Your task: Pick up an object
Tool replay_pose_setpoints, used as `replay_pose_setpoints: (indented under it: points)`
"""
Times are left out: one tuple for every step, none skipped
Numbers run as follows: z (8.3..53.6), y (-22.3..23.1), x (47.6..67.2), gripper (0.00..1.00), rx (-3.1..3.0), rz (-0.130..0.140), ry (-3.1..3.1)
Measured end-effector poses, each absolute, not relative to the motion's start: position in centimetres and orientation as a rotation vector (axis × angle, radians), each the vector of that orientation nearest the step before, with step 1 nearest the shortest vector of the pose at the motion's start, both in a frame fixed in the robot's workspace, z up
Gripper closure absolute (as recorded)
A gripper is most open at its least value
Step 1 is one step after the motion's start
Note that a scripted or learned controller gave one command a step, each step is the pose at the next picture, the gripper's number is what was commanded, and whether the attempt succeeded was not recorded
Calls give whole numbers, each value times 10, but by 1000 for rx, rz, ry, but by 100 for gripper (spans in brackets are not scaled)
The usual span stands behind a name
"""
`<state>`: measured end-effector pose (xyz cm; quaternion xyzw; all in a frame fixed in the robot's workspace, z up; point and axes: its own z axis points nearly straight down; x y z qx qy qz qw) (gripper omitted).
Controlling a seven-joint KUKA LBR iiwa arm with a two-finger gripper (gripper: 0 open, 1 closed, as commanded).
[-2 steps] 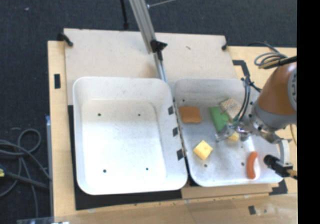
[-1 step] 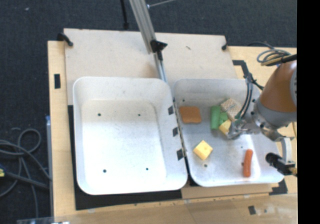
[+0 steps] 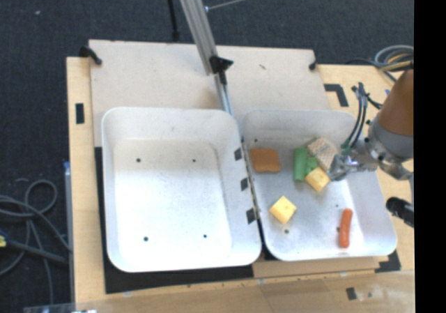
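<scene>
The right bin (image 3: 362, 235) holds several small objects: an orange-brown block (image 3: 265, 160), a green block (image 3: 301, 164), a tan speckled piece (image 3: 321, 148), a yellow cube (image 3: 318, 179), another yellow cube (image 3: 283, 210) and an orange-red carrot-like stick (image 3: 344, 227). My gripper (image 3: 339, 166) reaches in from the right edge and sits low just right of the yellow cube and the tan piece, close to both. Nothing shows between its fingers.
The left bin (image 3: 111, 130) lies beside the right one. A slanted aluminium pole (image 3: 196, 15) rises from a clamp at the back between the bins. Cables trail on the floor at the left and behind the arm.
</scene>
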<state>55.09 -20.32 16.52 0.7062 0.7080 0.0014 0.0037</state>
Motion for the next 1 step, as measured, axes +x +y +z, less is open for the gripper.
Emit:
replay_pose_setpoints:
  points:
    - [211, -208, 558, 100, 2213, 5, 2221]
